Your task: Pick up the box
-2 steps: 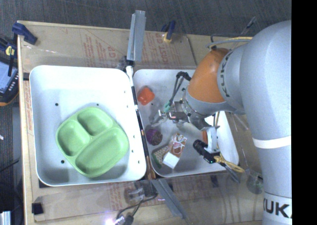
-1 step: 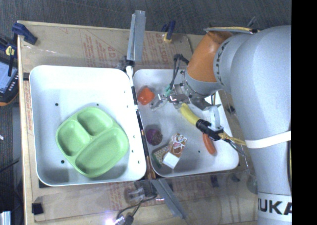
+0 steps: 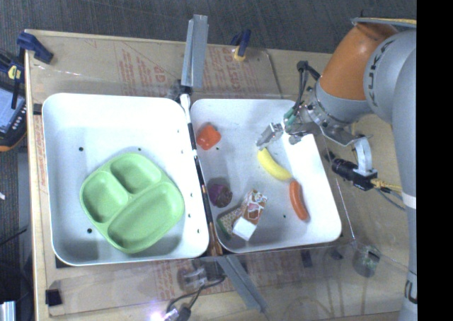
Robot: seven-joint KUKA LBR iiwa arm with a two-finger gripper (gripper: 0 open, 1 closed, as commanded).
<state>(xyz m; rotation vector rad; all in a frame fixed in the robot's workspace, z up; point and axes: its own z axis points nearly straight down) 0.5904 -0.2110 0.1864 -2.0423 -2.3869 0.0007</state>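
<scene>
The box lies in the right bin, down near the front edge. It is small, with a white end and a busy printed side, and it lies tilted. A dark purple fruit sits just beside it on the left. A green thing with a net pattern touches its lower left side.

The tool is up near the back of the same bin, well apart from the box. It hangs right over the top end of a yellow banana. Its two fingers look a little apart, with nothing between them.

Here is what can go wrong. The tool is much closer to the banana than to the box, so if it goes straight down it may grab the banana or bump it. A red sausage also lies between that corner and the front, near the box's right side.

The box is crowded. If the fingers come down on the left side, they may hit the purple fruit or catch the green thing and push the box away. The box is tilted, so the fingers may slide off it and close on air.

The orange tomato is far off, near the wall between the bins. The green plate is in the left bin, so both are safe.
</scene>
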